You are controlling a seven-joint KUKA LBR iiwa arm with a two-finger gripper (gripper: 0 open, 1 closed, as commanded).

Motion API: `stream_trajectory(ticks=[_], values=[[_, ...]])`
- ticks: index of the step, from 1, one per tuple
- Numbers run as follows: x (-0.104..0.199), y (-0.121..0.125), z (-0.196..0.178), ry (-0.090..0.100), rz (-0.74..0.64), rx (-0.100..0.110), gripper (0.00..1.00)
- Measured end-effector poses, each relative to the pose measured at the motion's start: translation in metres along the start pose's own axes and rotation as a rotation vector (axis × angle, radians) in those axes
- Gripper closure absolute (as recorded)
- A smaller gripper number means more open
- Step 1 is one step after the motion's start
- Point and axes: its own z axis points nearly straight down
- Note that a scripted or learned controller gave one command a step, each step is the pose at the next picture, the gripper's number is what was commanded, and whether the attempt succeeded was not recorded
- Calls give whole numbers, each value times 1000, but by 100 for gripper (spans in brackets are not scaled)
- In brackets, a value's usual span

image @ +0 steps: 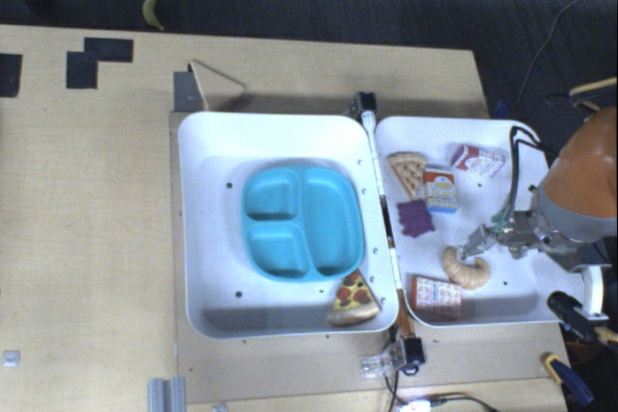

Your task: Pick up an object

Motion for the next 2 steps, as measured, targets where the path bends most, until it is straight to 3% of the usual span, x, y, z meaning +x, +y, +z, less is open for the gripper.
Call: stream_trajectory(ticks=[1, 2], values=[[0, 2, -11, 0, -1, -4, 100], [0, 2, -11, 0, -1, -4, 0]])
